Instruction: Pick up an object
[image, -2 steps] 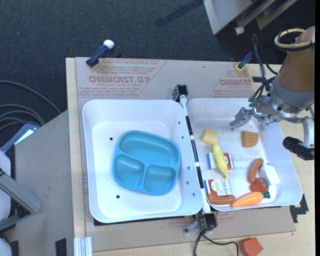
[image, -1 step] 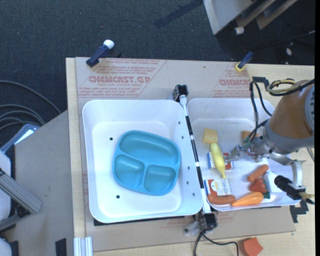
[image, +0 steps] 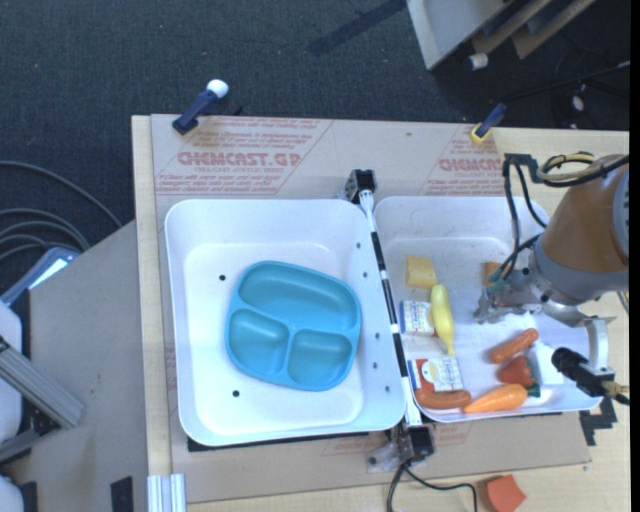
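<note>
- While the arm (image: 585, 240) reaches in from the right, its gripper (image: 497, 298) sits low in the right bin (image: 450, 215); whether it is spread or pinching cannot be told.
- Just beside it lie a banana (image: 441, 315), a yellow block (image: 421, 272), a carrot (image: 494, 400) and a red sausage (image: 514, 346).
- Left bin (image: 200, 240) holds a blue divided plate (image: 292, 325).
</note>
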